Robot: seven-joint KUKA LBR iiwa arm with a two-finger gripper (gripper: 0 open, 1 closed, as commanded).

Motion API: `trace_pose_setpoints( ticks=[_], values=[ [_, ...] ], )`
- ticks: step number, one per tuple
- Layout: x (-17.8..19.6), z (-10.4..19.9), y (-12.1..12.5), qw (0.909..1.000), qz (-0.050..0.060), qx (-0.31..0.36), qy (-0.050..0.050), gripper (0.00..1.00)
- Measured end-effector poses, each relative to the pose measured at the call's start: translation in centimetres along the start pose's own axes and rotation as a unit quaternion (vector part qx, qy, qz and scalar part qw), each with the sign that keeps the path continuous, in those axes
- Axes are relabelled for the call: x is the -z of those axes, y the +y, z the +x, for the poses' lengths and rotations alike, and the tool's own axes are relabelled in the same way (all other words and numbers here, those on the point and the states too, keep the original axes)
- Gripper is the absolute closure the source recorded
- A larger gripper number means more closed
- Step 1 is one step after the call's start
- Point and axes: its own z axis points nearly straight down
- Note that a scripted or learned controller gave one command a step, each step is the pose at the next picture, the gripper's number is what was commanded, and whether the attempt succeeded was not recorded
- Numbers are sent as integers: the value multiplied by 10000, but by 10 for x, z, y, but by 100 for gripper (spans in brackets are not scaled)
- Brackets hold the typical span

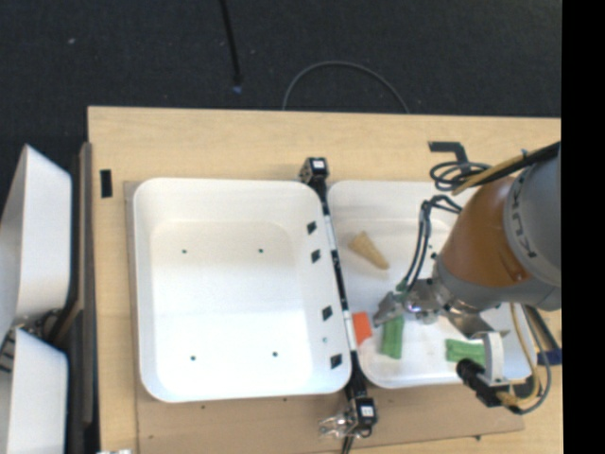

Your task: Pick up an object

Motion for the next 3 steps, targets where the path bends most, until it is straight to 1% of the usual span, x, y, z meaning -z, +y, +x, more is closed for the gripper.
trace_pose_setpoints(
  ticks=[1, 2, 3],
  values=[
    [7, 10, -1, 9999, 80, 44, 110, 100],
    [104, 91, 0, 9998, 58, 144, 138, 100],
    [164, 153, -1, 9998, 72, 142, 138, 100]
  ],
)
